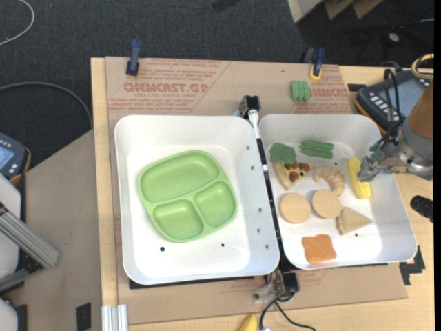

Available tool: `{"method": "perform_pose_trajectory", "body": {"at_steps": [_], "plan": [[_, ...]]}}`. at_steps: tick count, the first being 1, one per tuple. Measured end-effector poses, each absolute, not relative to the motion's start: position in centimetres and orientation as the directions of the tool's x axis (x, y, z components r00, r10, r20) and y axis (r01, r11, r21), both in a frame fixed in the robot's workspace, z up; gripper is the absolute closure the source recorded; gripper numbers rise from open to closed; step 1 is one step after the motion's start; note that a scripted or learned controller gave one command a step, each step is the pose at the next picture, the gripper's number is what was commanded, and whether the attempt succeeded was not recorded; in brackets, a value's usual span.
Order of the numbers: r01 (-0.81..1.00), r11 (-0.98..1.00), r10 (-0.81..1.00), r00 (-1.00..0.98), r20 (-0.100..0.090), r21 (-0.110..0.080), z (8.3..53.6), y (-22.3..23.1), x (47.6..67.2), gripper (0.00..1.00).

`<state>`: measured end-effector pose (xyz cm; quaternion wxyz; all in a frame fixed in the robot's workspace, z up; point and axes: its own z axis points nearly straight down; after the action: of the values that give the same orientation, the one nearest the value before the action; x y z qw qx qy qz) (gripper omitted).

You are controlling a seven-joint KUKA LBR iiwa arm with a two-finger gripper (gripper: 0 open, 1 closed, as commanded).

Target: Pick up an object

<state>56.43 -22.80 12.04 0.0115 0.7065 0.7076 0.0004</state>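
The right bin [396,216] holds several toy foods: a yellow piece [359,183], a green ridged piece [316,147], a flat green piece [281,152], a pizza slice [292,173], a tan curled piece [331,178], two tan discs [295,208] [326,203], a tan wedge [353,221] and an orange toast [319,248]. My gripper [373,167] reaches in from the right and hangs low at the yellow piece's upper right end, close to or touching it. Nothing is visibly lifted.
The left bin [127,185] carries a green divided plate [186,195]. A small green ridged block [300,91] lies on the cardboard behind the right bin. Blue clamps [133,56] [318,62] stand at the back edge. A black divider strip [260,163] runs between the bins.
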Motion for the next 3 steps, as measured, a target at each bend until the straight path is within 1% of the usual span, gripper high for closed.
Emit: {"method": "perform_pose_trajectory", "body": {"at_steps": [1, 2, 3], "plan": [[1.0, 0.004, 1.0, -0.004, 0.003, -0.004, 15.1, -13.4, 53.7, 1.0], [1.0, 0.013, 1.0, -0.013, 0.004, 0.004, 20.5, -0.2, 51.6, 1.0], [1.0, 0.008, 1.0, -0.008, 0.003, -0.006, 18.3, 8.8, 48.1, 1.0]]}}
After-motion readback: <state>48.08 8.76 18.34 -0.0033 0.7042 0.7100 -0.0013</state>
